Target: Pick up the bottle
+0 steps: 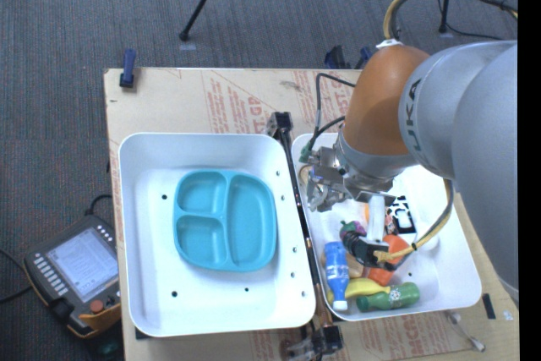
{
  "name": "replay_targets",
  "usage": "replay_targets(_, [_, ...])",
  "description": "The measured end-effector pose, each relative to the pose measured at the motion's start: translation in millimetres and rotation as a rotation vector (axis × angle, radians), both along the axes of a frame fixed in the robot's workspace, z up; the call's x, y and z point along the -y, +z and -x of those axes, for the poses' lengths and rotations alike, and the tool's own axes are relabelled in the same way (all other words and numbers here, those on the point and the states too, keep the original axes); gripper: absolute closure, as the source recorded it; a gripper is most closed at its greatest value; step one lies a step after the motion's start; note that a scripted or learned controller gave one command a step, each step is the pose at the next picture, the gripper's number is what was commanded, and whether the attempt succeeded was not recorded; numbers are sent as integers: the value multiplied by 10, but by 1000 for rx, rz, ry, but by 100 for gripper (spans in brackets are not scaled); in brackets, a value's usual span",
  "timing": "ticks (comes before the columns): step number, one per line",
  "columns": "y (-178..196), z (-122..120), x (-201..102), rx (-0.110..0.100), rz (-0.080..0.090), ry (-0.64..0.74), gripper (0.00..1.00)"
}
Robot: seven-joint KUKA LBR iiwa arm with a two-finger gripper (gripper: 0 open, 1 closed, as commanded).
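**Grey carpet, plywood bench, and a bottle just short of the gripper**

Dark grey carpet all round; on it a pale plywood bench (194, 93) bearing two shallow white bins. Poised over the upper end of the right-hand white bin (463, 270): the two-finger gripper (325, 192), hanging from the grey arm with its orange band. Whether spread or pressed together: cannot tell from this angle. Nothing seen held.

Just beyond the gripper, toward the view's bottom edge and a little to its right: a blue plastic bottle (336, 265), lying flat. Long axis running nearly straight away from the gripper, white end farthest from it. Judged the task's thing.

Crowded company on the bottle's far side from the bin wall:
- a small yellow curved piece (362, 287), touching or nearly touching the bottle's lower end
- an orange lump (382, 270), just beside it
- a green bottle-shaped object (399, 297), lying crosswise, farther from the gripper
- a black-and-white printed packet (399, 216), level with the gripper's right

Likely hindrance: bin wall tight on one flank, yellow piece on the other. Well clear of the gripper, in the left-hand white bin (139, 182): a turquoise divided plastic plate (226, 220).
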State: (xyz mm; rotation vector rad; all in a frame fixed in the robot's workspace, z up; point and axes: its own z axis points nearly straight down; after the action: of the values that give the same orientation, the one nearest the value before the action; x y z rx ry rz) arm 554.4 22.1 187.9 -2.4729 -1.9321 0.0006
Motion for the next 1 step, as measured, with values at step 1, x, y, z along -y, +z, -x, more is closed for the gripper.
replay_targets(1, [599,790,-783,-2,1,-51,100])
